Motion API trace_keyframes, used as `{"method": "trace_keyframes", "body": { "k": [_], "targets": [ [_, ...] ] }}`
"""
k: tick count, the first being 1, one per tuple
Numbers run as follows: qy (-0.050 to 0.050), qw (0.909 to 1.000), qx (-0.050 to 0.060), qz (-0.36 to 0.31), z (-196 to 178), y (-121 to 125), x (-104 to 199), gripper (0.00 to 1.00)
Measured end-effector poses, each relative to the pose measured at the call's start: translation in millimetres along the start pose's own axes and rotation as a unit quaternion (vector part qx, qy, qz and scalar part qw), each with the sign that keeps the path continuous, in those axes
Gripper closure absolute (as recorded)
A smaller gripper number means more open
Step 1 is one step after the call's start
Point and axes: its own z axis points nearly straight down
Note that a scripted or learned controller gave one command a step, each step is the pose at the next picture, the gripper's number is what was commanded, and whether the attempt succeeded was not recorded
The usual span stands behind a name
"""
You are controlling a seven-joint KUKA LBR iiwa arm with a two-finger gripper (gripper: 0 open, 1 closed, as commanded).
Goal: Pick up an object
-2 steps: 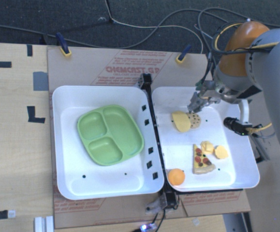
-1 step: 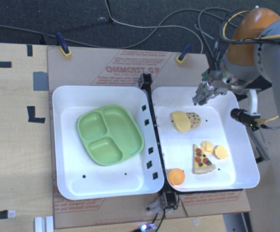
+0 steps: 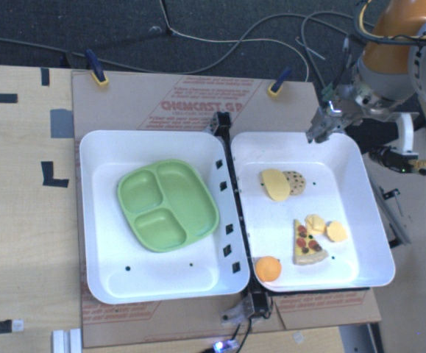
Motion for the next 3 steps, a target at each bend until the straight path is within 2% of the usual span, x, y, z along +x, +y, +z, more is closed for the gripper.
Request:
{"method": "trace_keyframes", "body": {
  "k": [3],
  "targets": [
    [0.001, 1.0, 0.004, -0.001, 10.2, -57.2, 122.5, 1.0]
  ]
}}
